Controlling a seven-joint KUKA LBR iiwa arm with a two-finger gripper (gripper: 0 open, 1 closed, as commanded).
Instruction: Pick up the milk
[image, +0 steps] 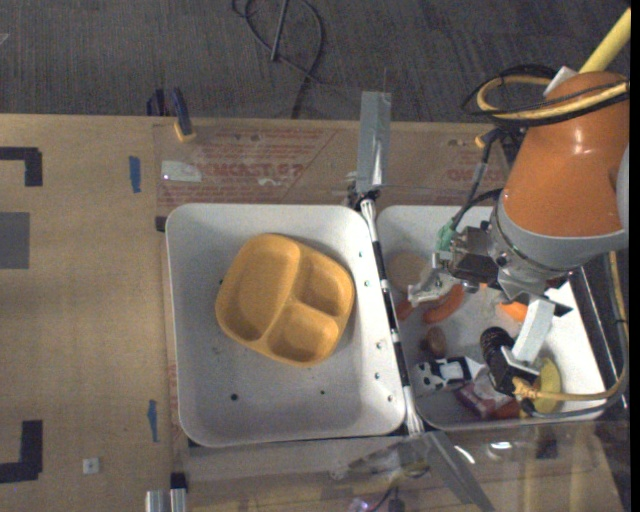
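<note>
From the overhead camera, the wooden table (90, 330) carries two shallow white plastic bins side by side, their inner rims touching along a metal divider strip. The left bin (200, 400) holds a yellow three-compartment plastic plate (286, 298), sitting a little above centre and turned at an angle; bare white floor runs all around it, widest along the near edge and the left side.

The right bin (590, 350) is crowded. The grey arm with its orange band (565, 170) hangs over the bin's far half, and the end effector (432, 288) sits low near the divider edge, over some reddish-orange toy food pieces (445, 305). Whether it is spread or closed, I cannot tell from here. Nothing visibly sits between its tips.

The small black-and-white milk carton (440, 374) lies on its side in the near-left corner of the right bin, close to the divider and the near rim, hemmed in by a dark round item (436, 341) and a yellow banana-like piece (549, 378) to its right.
</note>
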